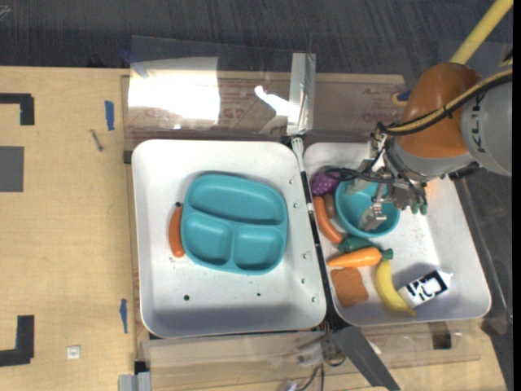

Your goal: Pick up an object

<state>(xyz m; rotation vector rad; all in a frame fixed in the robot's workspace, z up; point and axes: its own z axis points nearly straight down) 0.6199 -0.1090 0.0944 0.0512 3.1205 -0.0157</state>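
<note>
Since the gripper [377, 215] is set over the teal bowl [366, 210] near the right bin's [456, 259] back-left corner, the rim could be clipped and the bowl tipped or shoved onto the grapes [324, 182] or sausage [327, 221], judged from the crowding. How far the claw is parted cannot be told; nothing is seen grasped, though the bowl may be touched. Carrot [356, 258] and banana [390, 287] lie nearer the front edge.
</note>
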